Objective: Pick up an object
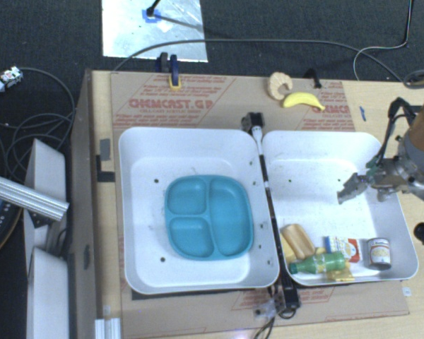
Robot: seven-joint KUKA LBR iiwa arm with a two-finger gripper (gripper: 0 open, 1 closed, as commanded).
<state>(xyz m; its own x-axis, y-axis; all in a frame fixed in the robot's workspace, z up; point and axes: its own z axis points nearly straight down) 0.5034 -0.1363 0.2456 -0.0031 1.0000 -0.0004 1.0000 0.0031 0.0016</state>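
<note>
Gripper (350, 188) hangs over the bare middle of the right bin (318, 154); I cannot tell its opening. Can (379, 253), bottle (318, 263) and carton (340, 246) crowd the near wall. The can stands apart: descend centred over it.

The grey arm (418, 147) reaches in from the right edge, its wrist angled down and leftward, carrying the gripper (352, 188) low and pointing left, with nothing visible between its tips.
</note>
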